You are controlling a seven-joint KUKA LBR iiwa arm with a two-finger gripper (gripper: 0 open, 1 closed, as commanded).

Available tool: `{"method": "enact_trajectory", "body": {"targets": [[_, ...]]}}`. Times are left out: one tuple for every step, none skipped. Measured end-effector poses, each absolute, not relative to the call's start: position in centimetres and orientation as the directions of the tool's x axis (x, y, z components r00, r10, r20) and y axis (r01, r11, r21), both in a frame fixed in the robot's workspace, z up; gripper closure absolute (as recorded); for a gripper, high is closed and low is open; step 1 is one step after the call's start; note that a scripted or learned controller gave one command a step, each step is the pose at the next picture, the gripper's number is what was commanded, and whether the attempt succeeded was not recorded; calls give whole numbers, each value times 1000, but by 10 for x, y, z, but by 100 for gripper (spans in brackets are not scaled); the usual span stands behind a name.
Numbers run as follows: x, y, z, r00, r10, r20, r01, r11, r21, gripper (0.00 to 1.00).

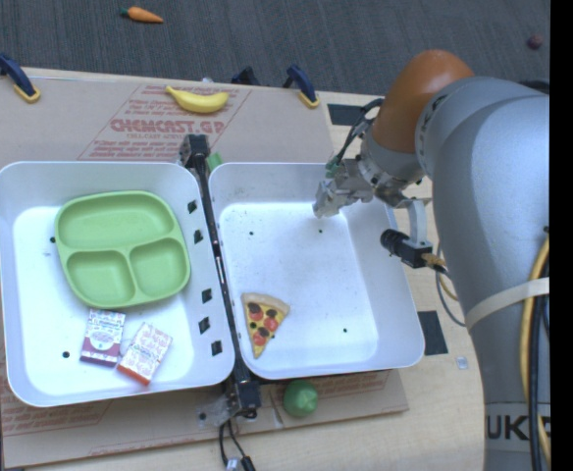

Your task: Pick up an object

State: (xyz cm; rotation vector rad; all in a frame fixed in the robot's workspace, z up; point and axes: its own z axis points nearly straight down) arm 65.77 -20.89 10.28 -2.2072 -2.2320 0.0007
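The claw [324, 204] hung over the right bin's [385, 337] far edge, its grip unclear; the pizza slice [262, 322] lay well apart.

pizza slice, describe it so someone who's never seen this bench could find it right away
Start at the two white bins lying side by side and take the right bin, the one the grey arm reaches over. The pizza slice lies flat near that bin's front left corner, close to the divider between the bins. It is a small orange-crusted wedge with red and dark toppings, pointing toward the front edge.
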Motion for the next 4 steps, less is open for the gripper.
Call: {"method": "enact_trajectory", "body": {"targets": [[658,-209,103,-12,1000,2,1000,12,-3,0],[657,-210,126,-6,1000,1,1000,6,0,0],[657,-210,103,-8,1000,1,1000,8,-3,0],[657,-211,125,-7,1000,1,1000,7,0,0]]}}
